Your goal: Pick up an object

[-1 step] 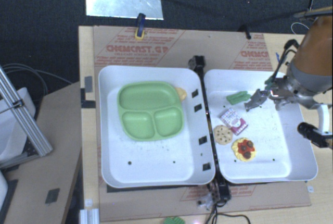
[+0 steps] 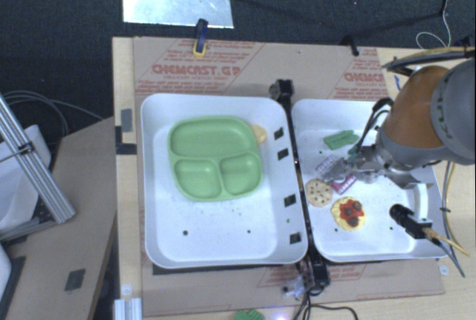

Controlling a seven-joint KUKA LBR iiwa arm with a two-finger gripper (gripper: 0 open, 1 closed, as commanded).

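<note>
Cookie [image 2: 319, 193] and pink-grey item [image 2: 332, 167] lie in the right bin [image 2: 372, 250]; my end effector [image 2: 352, 167] sits at the item's right edge — spread or pinching, I cannot tell.

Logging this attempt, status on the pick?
Gripper low in right bin, at the pink packet; hold unconfirmed. Cookie and pizza toy close beside it. Green block apart, further back.

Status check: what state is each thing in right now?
green tray: right way up, left bin
green piece: lying flat, right bin
cookie: lying flat, right bin
toy pizza: toppings up, right bin
pink packet: lying beside end effector
end effector: low over right bin
</note>
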